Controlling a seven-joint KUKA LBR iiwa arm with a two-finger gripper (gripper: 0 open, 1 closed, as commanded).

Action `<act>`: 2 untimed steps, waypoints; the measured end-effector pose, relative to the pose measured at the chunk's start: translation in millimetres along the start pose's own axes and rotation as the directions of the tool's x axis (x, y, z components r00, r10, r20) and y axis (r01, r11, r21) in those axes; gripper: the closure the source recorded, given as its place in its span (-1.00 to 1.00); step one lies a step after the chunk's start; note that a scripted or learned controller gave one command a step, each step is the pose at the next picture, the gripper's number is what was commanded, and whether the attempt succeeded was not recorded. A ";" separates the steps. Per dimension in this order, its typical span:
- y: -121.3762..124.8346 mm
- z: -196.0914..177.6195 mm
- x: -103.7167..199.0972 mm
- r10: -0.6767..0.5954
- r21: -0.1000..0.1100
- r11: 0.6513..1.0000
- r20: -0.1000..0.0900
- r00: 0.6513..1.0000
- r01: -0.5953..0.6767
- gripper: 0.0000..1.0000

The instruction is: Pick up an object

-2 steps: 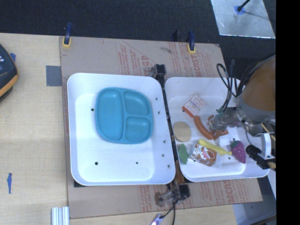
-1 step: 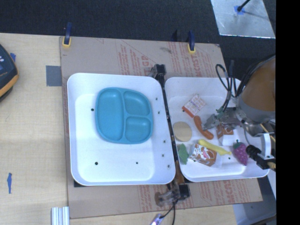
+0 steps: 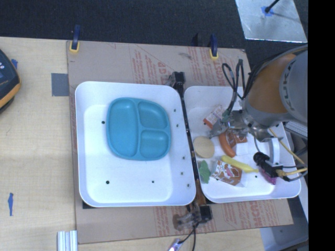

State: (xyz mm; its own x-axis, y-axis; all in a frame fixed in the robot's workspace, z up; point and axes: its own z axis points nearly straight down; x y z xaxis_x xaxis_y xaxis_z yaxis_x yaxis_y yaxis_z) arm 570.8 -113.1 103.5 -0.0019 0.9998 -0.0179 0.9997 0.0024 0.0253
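The worktop (image 3: 36, 156) carries a sheet of brown cardboard (image 3: 131, 61), held down at its far edge by two clamps, presumably so the bins cannot slide while the arm works. On that sheet sit two shallow white bins, edge to edge.

The arm (image 3: 275, 88), grey with its orange band, reaches in from the right and hangs over the right bin (image 3: 251, 193). Its bulk covers the far right part of that bin, so the tool (image 3: 234, 123) is seen mostly from above. It is low among the clutter, and I cannot tell how it is set or whether it has anything.

The left bin (image 3: 89, 182) lies well to the left of the tool, across the divide. It holds a blue sectioned plate (image 3: 138, 128), lying flat near the middle.

All the small pieces are in the right bin, which is likely why the arm is there. Just below the tool lies an orange sausage-shaped piece (image 3: 227, 144), close enough to be the likely target. A pale round disc (image 3: 204, 147) is below and to the left of the tool. Further toward the near edge are a yellow stick (image 3: 239, 164), a printed packet (image 3: 229, 174) under it, and a small green piece (image 3: 203, 171).

In my judgement the pick is not yet secured.
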 end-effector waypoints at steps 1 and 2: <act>54.1 1.5 14.4 0.000 0.005 1.000 -0.008 1.000 0.000 -1.00; 90.7 2.8 17.5 -0.001 0.012 1.000 -0.012 1.000 0.001 -1.00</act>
State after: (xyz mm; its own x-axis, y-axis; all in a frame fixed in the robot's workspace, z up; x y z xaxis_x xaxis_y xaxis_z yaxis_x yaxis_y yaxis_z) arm 661.6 -95.4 102.7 -0.0035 1.0000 -0.0061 0.9999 0.0036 0.0133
